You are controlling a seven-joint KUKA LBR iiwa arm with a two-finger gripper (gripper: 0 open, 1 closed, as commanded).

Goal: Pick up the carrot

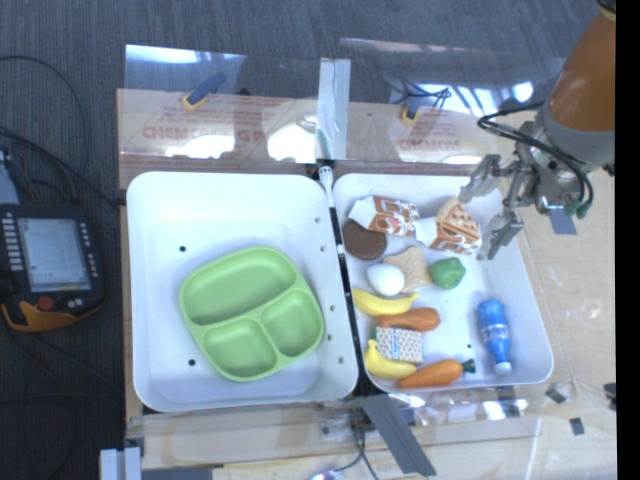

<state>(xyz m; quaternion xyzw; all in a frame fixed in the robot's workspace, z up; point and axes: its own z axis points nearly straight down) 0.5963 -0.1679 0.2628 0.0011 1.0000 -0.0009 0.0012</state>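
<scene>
Arm: grey KUKA arm with an orange band [590,63], entering at the 2 o'clock side of the view.
End effector [492,213]: poised over the upper right corner of the right bin [535,298]; its two fingers [503,233] stand spread apart, with nothing between them.
Carrot [432,373]: orange with a green stem end, lying on its side along the near wall of the right bin, at the bin's 6 o'clock; well apart from the end effector.
Bananas: one [385,303] near the bin's centre, a second [385,365] at the bin's 7 o'clock, just beside the carrot's blunt end.
Small printed packet [400,345]: resting on the lower banana, at 10 o'clock from the carrot.
Orange-brown oblong item [420,319]: between the upper banana and the packet; identity unclear.
White egg [385,280]: just above the upper banana.
Brown disc [364,239]: at the bin's 10 o'clock, against the dividing wall.
Green rounded item [448,272]: right of centre, at 7 o'clock from the end effector.
Waffle-patterned wedge [459,227]: near the end effector's fingers.
Blue bottle [494,335]: lying at the bin's 4 o'clock, cap toward the near wall.
Left bin [160,218]: holds a green three-compartment plate [252,313].
Worktop [590,298]: pale surface carrying both bins.
Handheld controller [50,258]: at 9 o'clock, off the worktop.
</scene>
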